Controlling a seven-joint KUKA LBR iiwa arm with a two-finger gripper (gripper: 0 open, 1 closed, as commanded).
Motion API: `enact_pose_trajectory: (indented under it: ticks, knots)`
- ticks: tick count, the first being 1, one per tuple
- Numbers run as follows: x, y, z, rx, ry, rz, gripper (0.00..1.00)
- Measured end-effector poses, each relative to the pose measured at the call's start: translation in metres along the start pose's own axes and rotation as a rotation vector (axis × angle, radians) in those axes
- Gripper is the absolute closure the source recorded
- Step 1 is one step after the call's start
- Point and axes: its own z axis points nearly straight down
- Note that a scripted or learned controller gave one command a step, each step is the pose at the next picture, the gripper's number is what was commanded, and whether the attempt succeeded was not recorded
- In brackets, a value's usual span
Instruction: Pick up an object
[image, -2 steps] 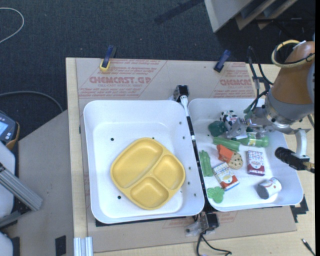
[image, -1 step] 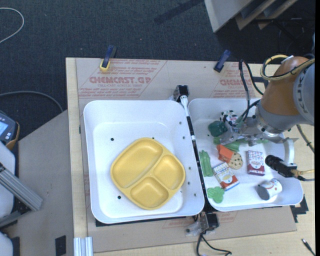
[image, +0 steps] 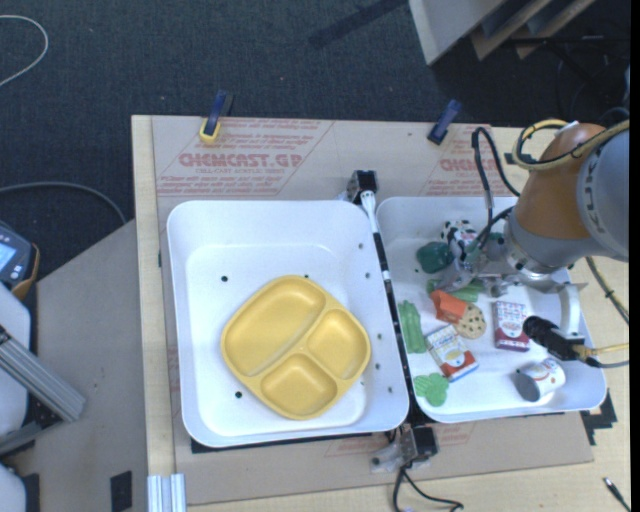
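Gripper (image: 468, 272) is down in the right bin (image: 400, 225) among small toys, over the orange piece (image: 452, 302) beside the cookie (image: 471, 322); cannot tell its state. Clutter is tight, so the risk is nudging neighbours or a missed grab. Left bin (image: 190, 250) holds a smooth yellow divided plate (image: 295, 345).
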Motion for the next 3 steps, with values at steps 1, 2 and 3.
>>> enact_pose_trajectory:
  ticks: [1, 2, 3]
  knots:
    - [-0.001, -0.001, -0.011, 0.005, 0.000, 0.002, 1.00]
    - [-0.011, 0.002, -0.067, -0.011, -0.004, 0.001, 1.00]
    - [-0.012, 0.012, -0.128, -0.014, -0.005, -0.002, 1.00]
